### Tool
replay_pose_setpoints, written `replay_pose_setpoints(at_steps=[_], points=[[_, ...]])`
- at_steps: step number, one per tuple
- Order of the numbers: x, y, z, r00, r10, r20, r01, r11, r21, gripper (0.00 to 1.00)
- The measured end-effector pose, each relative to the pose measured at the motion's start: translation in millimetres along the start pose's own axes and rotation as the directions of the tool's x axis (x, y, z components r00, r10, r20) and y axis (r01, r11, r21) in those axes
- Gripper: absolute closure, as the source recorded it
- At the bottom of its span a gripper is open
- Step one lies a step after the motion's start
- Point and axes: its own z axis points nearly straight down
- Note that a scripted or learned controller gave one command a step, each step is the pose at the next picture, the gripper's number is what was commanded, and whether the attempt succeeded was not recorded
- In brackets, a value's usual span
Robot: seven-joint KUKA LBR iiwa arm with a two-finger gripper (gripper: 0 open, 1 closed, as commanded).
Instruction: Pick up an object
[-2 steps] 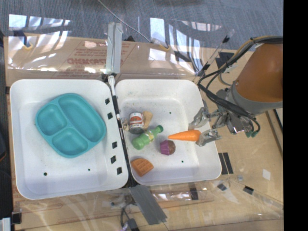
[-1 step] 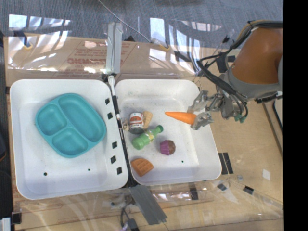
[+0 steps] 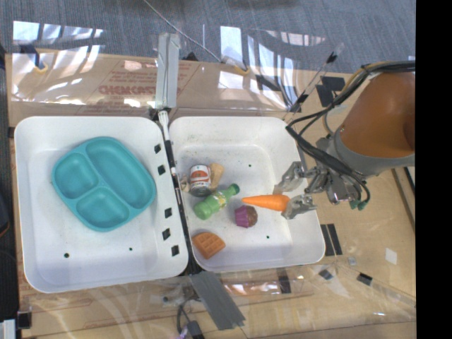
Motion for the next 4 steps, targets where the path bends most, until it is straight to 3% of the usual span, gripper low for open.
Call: replay_pose_setpoints(at_steps=[1,2,3,4], points=[[-23.8,-1.3,-20.8,0.920,0.391,0.003,-0.391,0.920,0.000,1.00],[21.4,0.8,4.2,0.956,0.293,-0.001,-0.293,0.956,0.000,1.00],[10.7,1.1,-10.2,0.997,0.071,0.004,-0.071,0.997,0.001,1.00],[-13.7,-1.0,-43.8,0.880,0.475,0.004,-0.475,0.880,0.000,1.00]])
